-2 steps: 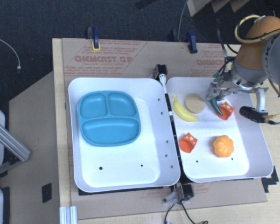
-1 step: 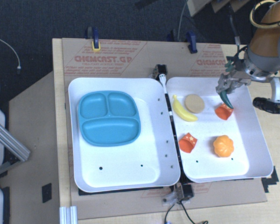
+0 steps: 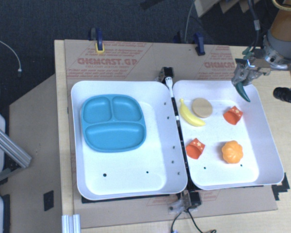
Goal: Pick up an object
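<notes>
Above the far edge of the right shallow white bin (image 3: 269, 144), my two-finger gripper (image 3: 243, 90) hangs, its spread undeterminable, red block (image 3: 233, 115) nearest for picking.

The gripper (image 3: 243, 87) hangs over the right bin's (image 3: 266, 130) far edge. Below it lie a red piece (image 3: 233, 115), cookie (image 3: 202, 108), banana (image 3: 189, 114); divided plate (image 3: 114, 123) in the left bin (image 3: 157, 174).

Glossy white plastic bins (image 3: 121, 178), matt blue plastic tray (image 3: 114, 123)
</notes>
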`<move>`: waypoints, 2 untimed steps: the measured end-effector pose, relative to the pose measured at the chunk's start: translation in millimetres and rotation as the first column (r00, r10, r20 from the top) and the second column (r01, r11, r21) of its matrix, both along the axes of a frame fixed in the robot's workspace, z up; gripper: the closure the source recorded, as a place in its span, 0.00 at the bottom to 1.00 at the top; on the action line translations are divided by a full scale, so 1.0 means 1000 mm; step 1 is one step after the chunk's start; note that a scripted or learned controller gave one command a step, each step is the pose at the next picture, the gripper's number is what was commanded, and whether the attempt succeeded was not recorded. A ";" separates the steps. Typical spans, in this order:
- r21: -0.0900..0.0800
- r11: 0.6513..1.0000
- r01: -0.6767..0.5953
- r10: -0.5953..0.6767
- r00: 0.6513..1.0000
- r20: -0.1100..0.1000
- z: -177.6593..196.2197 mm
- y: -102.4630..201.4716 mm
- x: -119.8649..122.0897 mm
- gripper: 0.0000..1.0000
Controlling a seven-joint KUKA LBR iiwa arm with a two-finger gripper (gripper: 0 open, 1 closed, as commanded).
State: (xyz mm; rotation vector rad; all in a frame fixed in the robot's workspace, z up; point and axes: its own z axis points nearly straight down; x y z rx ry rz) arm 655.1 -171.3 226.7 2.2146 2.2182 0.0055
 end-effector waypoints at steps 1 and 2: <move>0.000 1.000 0.001 -0.001 1.000 0.000 0.054 0.000 0.001 1.00; 0.003 1.000 0.000 0.000 1.000 -0.010 0.056 0.045 -0.024 1.00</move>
